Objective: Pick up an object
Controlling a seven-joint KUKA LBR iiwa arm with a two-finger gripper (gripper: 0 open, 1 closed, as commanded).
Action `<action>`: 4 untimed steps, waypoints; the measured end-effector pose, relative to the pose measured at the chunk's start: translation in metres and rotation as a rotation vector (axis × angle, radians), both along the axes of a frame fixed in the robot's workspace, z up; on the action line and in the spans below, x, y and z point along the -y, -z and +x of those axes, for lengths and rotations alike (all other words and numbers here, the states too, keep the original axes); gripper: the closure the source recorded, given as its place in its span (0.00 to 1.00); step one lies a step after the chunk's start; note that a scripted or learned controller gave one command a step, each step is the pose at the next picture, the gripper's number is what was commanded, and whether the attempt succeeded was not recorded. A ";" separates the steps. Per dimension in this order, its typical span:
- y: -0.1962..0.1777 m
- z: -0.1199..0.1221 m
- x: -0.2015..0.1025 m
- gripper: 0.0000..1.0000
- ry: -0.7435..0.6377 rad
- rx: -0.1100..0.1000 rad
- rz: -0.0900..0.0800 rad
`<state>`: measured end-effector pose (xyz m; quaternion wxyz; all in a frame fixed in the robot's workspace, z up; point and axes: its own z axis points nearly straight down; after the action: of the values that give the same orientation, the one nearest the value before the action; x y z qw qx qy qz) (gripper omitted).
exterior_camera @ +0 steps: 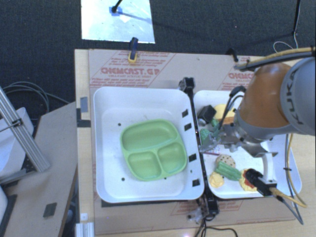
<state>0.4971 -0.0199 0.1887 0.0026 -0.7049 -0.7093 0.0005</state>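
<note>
While arm [276,102] hides gripper, grip unclear | left bin [143,100]: green tray [154,149] | right bin [291,181]: toys

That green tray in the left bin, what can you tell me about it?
The green tray looks like smooth light-green plastic with rounded corners and three compartments: one large along the top, two smaller below. It lies flat, turned slightly askew, on the floor of the left white bin, right of centre. Nothing sits in it.

A robotics lab: a grey and orange arm [276,100] over a bench [148,68] with two white bins [106,132], loose cables [29,95], dark carpet [39,33].
</note>
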 end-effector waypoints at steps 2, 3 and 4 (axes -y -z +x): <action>0.107 0.011 0.071 0.00 0.000 0.005 -0.002; -0.048 -0.008 0.069 0.00 0.002 0.022 -0.005; -0.051 -0.008 0.068 1.00 0.000 0.010 -0.004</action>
<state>0.4886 -0.0883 0.2396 -0.0023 -0.7050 -0.7092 -0.0019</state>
